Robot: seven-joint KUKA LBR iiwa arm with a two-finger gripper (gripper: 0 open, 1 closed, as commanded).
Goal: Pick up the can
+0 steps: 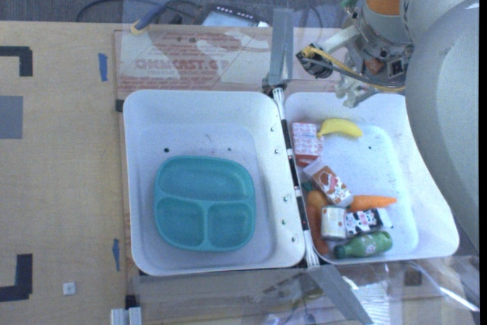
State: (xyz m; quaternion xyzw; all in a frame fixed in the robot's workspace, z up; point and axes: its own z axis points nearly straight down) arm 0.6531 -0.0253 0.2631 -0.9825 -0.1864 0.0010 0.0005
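Gripper (351,91): above far rim of right bin (426,186); finger spread cannot be told; nothing seen held. Banana (340,128) just below gripper. Can (333,223): well below gripper, near bin's front, beside green bottle (364,246). Red-and-white cartons (306,141): print unreadable. Teal tray (204,203) lower left, other bin.

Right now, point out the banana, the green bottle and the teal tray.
banana (340,128), camera view, middle of its yellow curve.
green bottle (367,244), camera view, middle of its body.
teal tray (204,171), camera view, bare floor of its large upper compartment.
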